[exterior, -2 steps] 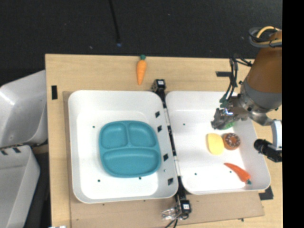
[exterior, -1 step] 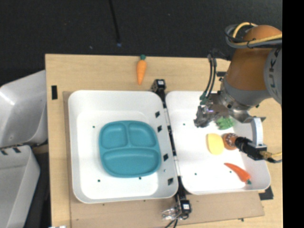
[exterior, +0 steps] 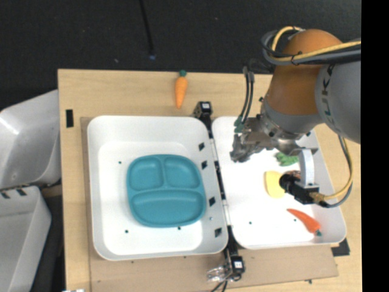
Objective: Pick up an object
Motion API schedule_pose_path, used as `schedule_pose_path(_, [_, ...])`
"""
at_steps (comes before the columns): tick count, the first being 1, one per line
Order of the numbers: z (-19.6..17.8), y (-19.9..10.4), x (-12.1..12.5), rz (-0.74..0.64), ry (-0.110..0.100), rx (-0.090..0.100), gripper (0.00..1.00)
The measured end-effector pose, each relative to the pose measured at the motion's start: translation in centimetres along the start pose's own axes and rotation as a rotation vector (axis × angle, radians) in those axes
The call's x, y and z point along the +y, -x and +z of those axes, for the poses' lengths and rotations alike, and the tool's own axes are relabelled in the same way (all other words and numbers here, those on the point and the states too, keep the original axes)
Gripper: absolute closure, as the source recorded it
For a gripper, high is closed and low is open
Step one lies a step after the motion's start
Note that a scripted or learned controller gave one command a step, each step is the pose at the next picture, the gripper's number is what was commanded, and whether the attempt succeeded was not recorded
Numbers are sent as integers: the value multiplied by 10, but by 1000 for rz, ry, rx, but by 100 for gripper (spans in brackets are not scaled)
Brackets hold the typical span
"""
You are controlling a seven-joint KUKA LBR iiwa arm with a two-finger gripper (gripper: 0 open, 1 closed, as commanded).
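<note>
Teal divided plate [exterior: 165, 189], left white bin [exterior: 100, 181]. Right bin [exterior: 255, 224]: yellow piece [exterior: 273, 184], green scrap [exterior: 284, 159], orange-red chilli [exterior: 304, 219]. Orange carrot [exterior: 180, 89], far bench.

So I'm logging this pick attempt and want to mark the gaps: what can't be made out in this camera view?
- The two-finger gripper: dark and blurred over the right white bin; finger state unreadable.
- The small green object: partly covered by the grey arm's wrist; shape unclear.
- The flat yellow piece: its right side hidden by a black fitting.
- The red-orange chilli-like object: too small to identify firmly.
</note>
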State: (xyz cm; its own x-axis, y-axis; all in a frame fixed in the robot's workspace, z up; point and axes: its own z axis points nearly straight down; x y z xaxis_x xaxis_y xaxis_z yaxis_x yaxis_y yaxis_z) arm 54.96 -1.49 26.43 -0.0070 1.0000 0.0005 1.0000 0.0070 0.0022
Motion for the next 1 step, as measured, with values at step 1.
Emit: schedule_pose_path(1, [2, -54, 17, 0, 0, 1, 100])
